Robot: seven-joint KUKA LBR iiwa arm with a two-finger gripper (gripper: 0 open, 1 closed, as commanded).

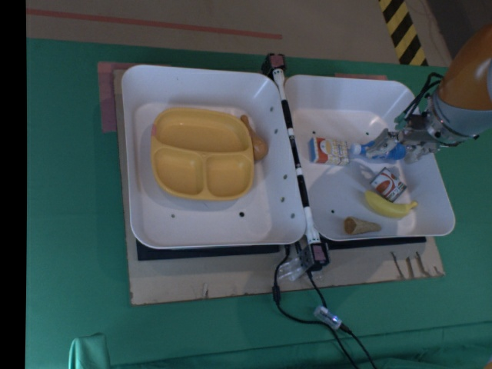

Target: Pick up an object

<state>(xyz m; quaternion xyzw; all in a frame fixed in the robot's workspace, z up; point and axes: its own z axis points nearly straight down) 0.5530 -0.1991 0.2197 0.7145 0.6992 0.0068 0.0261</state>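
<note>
While the gripper [382, 146] hovers, finger state unclear, the right bin's banana [389, 205] looks light, smooth; grasp mid-body.

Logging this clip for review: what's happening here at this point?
The arm's gripper is low in the right bin, at a blue object lying next to a small carton. A small red and white can, a banana and an ice cream cone lie nearer the front of that bin. The left bin holds a yellow divided tray with a brown object against its right edge. Nothing looks lifted yet.
</note>
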